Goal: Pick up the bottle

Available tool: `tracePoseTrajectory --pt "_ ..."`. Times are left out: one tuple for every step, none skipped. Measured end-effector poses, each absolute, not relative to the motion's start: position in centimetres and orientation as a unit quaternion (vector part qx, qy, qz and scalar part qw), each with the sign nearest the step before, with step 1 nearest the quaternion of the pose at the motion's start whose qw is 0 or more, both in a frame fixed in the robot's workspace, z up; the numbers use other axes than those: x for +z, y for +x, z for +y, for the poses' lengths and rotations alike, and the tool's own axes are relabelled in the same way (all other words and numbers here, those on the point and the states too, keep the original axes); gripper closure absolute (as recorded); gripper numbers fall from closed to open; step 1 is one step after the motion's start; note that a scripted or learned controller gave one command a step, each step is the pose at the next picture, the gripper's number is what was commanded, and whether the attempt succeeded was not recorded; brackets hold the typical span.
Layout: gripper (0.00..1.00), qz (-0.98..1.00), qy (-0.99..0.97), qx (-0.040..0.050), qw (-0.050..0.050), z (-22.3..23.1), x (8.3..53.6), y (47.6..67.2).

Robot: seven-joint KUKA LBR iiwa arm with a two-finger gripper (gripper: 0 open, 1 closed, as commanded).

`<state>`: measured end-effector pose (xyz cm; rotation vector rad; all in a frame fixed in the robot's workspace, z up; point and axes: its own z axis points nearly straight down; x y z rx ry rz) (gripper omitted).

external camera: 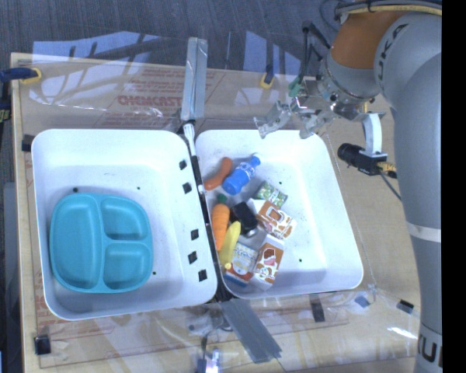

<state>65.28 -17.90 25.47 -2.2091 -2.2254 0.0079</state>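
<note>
Blue plastic bottle (241,176) | we judge it light, slippery; grip its middle | claw (289,123) open, holding nothing, above bin's far rim

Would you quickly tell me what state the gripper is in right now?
Gripper: open, holding nothing, above the far rim of the right bin; the bottle lies in that bin.

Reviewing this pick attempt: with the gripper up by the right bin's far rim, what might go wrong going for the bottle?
1. The blue bottle lies on its side against an orange carrot; the fingers may catch the carrot or roll the bottle away.
2. Cartons crowd just below it, leaving little room.
3. The gripper hangs over the right bin's rim and might clip it descending.
</note>
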Motion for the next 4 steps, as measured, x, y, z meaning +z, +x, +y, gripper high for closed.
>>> tracePoseTrajectory --pt "0.00 -0.760 -0.650 0.0016 0.002 -14.8 11.2 65.6" --pt "0.00 -0.762 -0.648 0.0007 -0.001 -13.4 9.3 62.4" --pt "0.00 -0.732 -0.682 0.0026 0.000 -12.5 10.2 63.5" --pt "1.00 -0.732 -0.681 0.0040 0.002 -12.6 11.0 63.5"
